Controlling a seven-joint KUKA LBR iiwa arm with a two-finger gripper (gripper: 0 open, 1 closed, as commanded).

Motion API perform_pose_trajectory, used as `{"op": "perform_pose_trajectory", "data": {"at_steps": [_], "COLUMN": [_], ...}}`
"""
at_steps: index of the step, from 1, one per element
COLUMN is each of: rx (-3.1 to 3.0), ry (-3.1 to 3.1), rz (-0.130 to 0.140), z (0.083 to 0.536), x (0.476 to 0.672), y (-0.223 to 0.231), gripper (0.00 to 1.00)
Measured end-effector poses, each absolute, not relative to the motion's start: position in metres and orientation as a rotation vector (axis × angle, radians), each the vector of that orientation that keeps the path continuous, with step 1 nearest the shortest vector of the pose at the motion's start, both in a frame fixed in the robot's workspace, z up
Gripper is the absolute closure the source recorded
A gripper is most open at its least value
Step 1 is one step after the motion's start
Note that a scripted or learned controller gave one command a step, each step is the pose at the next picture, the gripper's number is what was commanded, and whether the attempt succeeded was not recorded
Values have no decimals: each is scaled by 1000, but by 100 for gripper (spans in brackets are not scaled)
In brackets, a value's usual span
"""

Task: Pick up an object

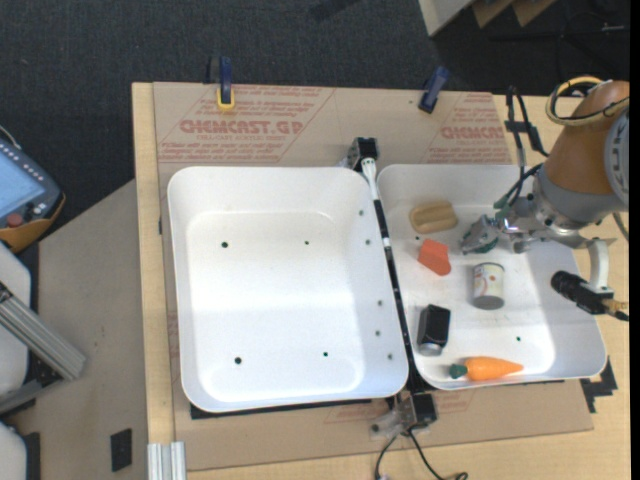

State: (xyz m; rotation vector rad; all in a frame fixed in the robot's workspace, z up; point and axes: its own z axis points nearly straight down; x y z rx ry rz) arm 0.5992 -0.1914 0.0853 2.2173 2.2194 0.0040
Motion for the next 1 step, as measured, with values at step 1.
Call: {"op": "perform_pose_trajectory", "data": {"at_steps": [1], "rx": [2225], "ry": [2224], "rz": [2], "z": [85], "x": [564], "y": [-216], "gripper": [0]}}
